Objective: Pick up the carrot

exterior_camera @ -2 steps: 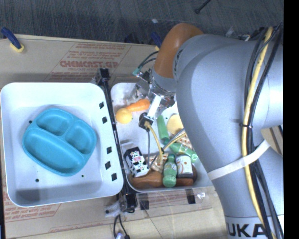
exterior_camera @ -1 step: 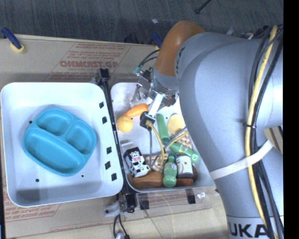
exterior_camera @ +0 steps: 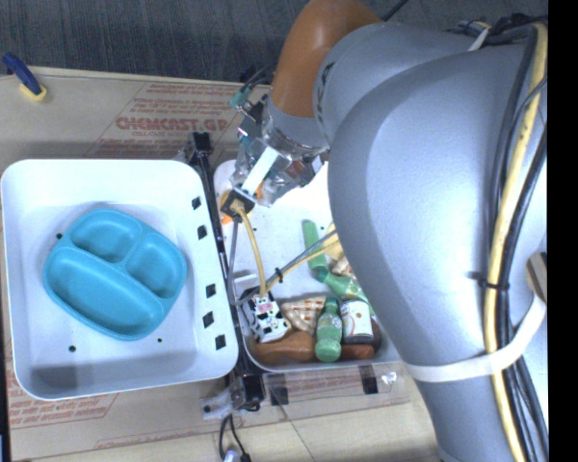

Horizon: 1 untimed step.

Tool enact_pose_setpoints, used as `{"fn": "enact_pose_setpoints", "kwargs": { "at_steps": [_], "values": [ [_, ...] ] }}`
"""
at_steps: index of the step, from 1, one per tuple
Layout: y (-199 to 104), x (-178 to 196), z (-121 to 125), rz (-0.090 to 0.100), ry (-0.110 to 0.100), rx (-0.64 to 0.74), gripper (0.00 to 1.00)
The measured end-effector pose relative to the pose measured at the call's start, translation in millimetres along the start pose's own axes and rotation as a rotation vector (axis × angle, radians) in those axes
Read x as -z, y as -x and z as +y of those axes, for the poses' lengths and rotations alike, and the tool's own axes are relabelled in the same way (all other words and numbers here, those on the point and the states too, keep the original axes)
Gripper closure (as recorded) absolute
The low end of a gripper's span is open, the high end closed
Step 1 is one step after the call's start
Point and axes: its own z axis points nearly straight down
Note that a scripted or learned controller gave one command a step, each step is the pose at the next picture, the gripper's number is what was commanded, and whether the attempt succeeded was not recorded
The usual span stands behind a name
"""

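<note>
Two bins: the left bin (exterior_camera: pixel 19 258) holds a blue divided plate (exterior_camera: pixel 116 272). In the right bin (exterior_camera: pixel 287 234), a dull orange-brown long piece I take for the carrot (exterior_camera: pixel 284 349) lies against the near wall, long axis across the view, tip hidden. The gripper (exterior_camera: pixel 260 176) hangs over the far end; open or closed, I cannot tell.

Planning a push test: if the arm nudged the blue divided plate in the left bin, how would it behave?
The blue divided plate looks like rigid moulded plastic, probably stiff and light. It lies flat in the left bin, whose floor looks smooth, so it would likely slide, not roll or tip.
</note>
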Motion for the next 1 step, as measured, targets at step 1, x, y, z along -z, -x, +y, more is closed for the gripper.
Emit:
{"fn": "enact_pose_setpoints", "kwargs": {
  "at_steps": [1],
  "values": [
    [97.5, 9.7, -79.7, -0.003, -0.010, 0.246, 1.00]
  ]
}}
